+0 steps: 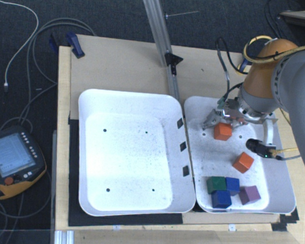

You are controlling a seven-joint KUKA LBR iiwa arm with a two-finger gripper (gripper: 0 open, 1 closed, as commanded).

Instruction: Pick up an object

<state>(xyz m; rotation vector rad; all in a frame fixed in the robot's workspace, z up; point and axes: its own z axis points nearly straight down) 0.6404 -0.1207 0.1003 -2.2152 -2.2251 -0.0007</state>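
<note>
- Gripper (224,120) is hanging over the right bin (280,198), fingers splayed around the top of an orange cube (222,131), not yet pinching it.
- Cube is sitting on the bin floor near the back; I'm guessing light, rigid, smooth, so best taken on opposite flat faces.
- Second orange block (243,162) is lying well apart; green (216,184), blue (226,192) and purple (250,194) are clustering at the front, nothing crowding the approach.
- Left bin (86,104) is sitting beside.

No text, label, brand, number or sign is legible on anything here.
</note>
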